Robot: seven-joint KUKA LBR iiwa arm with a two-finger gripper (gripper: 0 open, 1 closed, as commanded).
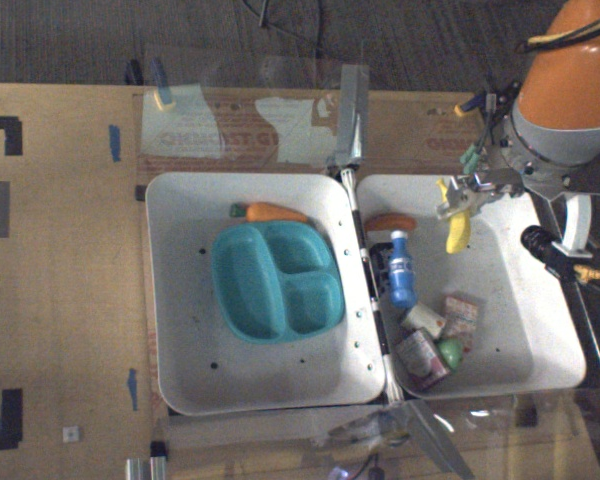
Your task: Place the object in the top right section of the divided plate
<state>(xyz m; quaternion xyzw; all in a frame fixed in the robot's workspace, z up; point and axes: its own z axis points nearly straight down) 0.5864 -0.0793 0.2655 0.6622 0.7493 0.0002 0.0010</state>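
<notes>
The gripper [466,196] sits over the upper part of the right bin [540,353], near its top edge, and there's a yellow banana [458,230] hanging right under it. The banana is small, bright yellow, a bit curved, and it points mostly downward with its top end tucked up against the gripper's pale fingers, so it looks pinched there, fingers closed in tight around that top end. It's well clear of the bin's left wall. The divided plate [277,280] is over in the left bin [180,368], roughly in the middle: teal, rounded corners, three sections, one long one along its left side and two smaller ones stacked on its right. An orange carrot [272,211] lies just beyond the plate's top edge, touching or nearly touching the rim, hard to say which. Back in the right bin, a brownish sausage-looking thing [391,222] lies near the top left corner, a blue bottle [401,268] with a white cap sits just below it along the left wall, and toward the bottom left corner there's a little pile: a white piece [422,318], a pinkish packet [460,318], a dark red packet [420,356] and a green ball-like thing [451,352] all jammed close together. The arm [570,78], with its big orange band, comes in over the bin's top right corner.
</notes>
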